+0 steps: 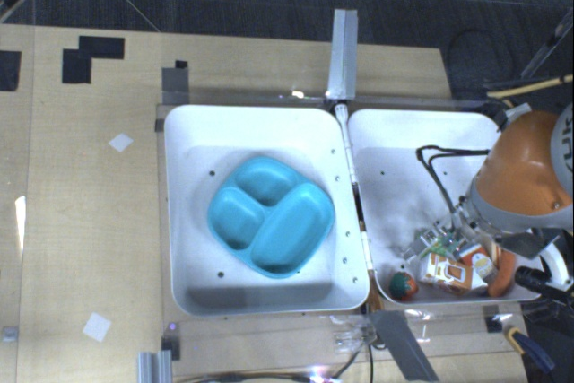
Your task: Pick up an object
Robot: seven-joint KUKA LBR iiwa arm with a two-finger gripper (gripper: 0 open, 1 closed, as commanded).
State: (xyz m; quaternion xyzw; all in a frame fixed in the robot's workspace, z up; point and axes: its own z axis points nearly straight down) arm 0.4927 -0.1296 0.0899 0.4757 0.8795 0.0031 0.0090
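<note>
My gripper (445,239) reaches down into the right bin (395,157), low in its front right part, under the orange band of the arm (525,161). It sits right over a small pile of objects. An orange and white carton (448,271) lies just in front of it. An orange carrot-shaped piece (502,274) rests to the right of the carton. A small green and red ball (404,285) lies at the bin's front edge, to the left of the carton. The arm hides part of the pile, and I cannot see whether anything is held.
The left bin (188,148) holds a blue divided plate (271,216) in its middle. A metal post (343,54) stands behind the wall between the bins. A black cable (439,159) loops over the right bin's back right part.
</note>
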